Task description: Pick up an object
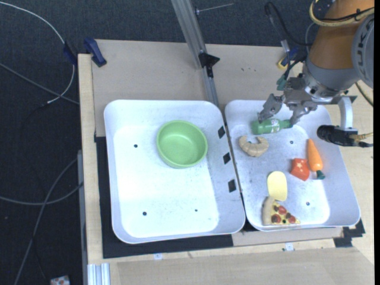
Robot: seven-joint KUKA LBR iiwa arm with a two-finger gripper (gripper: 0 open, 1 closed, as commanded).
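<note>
The pincer (278,115) hangs over the back of the right bin (338,209), its two fingers spread wide on each side of a green bottle (266,126) lying flat. Just below sits a tan bread piece (253,146). Farther out are a carrot (314,155), a red pepper (300,169), a yellow block (276,185) and a pizza slice (278,212). A green bowl (181,143) sits in the left bin (136,212).

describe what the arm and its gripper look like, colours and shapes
The arm is bulky and rounded, with an orange upper section above a grey wrist housing. A thin yellowish cable loops at its top. The gripper is small, grey metal, with two slim angled fingers.
</note>
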